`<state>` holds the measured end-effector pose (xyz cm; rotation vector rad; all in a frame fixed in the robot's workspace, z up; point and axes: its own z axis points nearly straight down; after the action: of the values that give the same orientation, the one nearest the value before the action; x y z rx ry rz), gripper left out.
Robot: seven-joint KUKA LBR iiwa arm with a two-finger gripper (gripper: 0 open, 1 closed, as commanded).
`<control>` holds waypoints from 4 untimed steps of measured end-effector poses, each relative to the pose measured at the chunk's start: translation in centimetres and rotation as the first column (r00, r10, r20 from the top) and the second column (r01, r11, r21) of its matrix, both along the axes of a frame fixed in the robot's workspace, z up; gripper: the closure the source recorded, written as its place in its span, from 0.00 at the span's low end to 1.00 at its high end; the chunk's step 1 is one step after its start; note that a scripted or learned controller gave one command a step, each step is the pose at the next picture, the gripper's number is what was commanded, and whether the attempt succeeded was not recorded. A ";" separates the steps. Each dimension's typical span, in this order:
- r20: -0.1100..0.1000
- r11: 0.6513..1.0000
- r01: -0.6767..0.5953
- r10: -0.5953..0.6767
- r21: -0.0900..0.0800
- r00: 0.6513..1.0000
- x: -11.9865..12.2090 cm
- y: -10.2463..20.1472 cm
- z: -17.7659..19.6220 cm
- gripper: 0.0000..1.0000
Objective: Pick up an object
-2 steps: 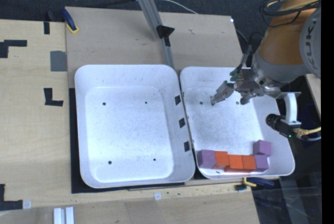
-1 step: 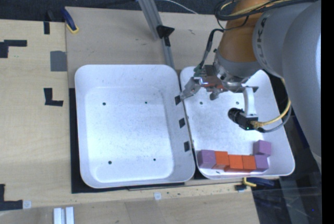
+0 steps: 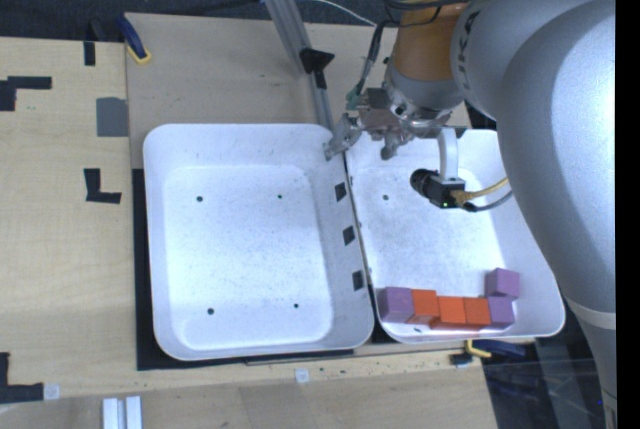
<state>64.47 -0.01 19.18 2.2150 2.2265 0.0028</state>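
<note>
- We see the arm (image 3: pixel 540 87) reaching in over the far right corner of the tabletop (image 3: pixel 220 77), its orange band just above the wrist.
- The hand (image 3: pixel 362 145) hangs over the far edge of the right bin (image 3: pixel 440 237), close to the far corner where that bin meets the left bin (image 3: pixel 240 237).
- We cannot tell whether the hand is wide or narrow (its tip is too dark and too small here), and we see no thing in it.
- The task's things lie in a row along the near edge of the right bin, well apart from the hand.
- At the end of the row nearest the left bin sits the first purple block (image 3: pixel 397 302), touching the orange blocks (image 3: pixel 452 310) beside it.
- The orange blocks run on along that near edge to the second purple block (image 3: pixel 502 312), which sits at the bin's near right corner.
- Just behind it, toward the far edge, rests the third purple block (image 3: pixel 502 281), touching or nearly touching it (we cannot say which).
- The two bins stand side by side, rims overlapping, in the middle of the tabletop.
- A metal rail (image 3: pixel 280 7) slants in from the far edge of the tabletop down to the far corner where the bins meet.
- A blue and yellow clamp (image 3: pixel 135 42) grips the far left corner of the tabletop.
</note>
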 end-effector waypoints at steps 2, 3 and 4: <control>0.029 1.000 0.017 -0.016 -0.025 0.999 -2.0 8.0 -3.5 0.00; 0.016 0.999 0.021 -0.021 -0.027 1.000 -2.3 8.1 -3.6 0.00; -0.016 0.999 0.027 -0.027 -0.033 0.999 -4.0 8.2 -3.8 0.00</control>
<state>60.45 8.14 15.42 2.2364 2.1878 -0.0515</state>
